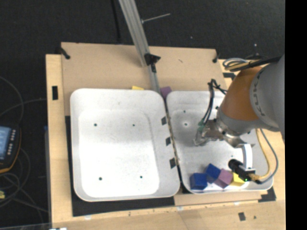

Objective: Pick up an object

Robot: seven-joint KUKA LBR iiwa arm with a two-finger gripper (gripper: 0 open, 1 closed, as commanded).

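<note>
Can't really tell if the fingers (200, 139) are open or closed, too blurry; hovering low over bare floor of the right bin (184, 110). Blocks piled near that bin's front edge: two blue blocks (198, 180), a purple block (224, 177), a yellow block (237, 179). Left bin (86, 104) alongside on the worktop (96, 61).

You are looking down on two white bins. The arm (249, 99) is reaching into the right bin (187, 107), its gripper (200, 139) hanging over bare floor. Two blue blocks (199, 180), a purple block (223, 177) and a yellow block (238, 179) are sitting by the near edge. The left bin (117, 143) is sitting beside it.
</note>
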